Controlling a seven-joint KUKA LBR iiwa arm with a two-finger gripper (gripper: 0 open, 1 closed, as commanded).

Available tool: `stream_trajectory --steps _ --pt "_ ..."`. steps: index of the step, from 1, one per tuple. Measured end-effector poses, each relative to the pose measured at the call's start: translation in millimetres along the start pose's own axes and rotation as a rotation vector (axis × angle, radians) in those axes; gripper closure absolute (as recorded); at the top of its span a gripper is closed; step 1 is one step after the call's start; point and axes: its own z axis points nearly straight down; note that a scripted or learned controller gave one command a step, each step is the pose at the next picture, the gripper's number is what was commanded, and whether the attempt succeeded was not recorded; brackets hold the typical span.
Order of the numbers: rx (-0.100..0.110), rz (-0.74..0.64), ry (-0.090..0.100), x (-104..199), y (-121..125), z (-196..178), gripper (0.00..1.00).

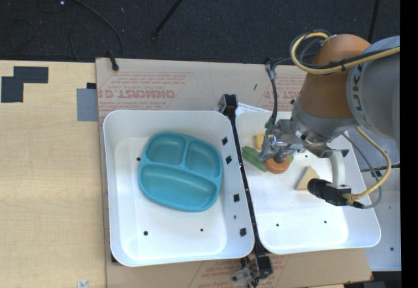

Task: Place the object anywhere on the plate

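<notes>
White bins sit on a cardboard-lined bench; the gripper's grasp seems unreadable.

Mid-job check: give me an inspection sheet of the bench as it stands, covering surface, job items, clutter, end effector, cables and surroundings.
Surface: two white bins side by side, left bin and right bin, on cardboard.
Job items: teal divided plate lies in the left bin, nothing on it; an orange piece and a green piece sit in the right bin under the end effector.
Clutter: a tan wedge and a yellowish piece in the right bin.
End effector: low over the orange and green pieces; finger state hidden.
Cables: yellow loop on the arm; black leads on the dark floor.
Surroundings: pale wooden bench to the left.
</notes>
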Motion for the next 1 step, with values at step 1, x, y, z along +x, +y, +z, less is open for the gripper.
stream_trajectory --steps 1 --pt "-0.001 0.0 -0.001 47.6 12.9 -16.0 1.0"
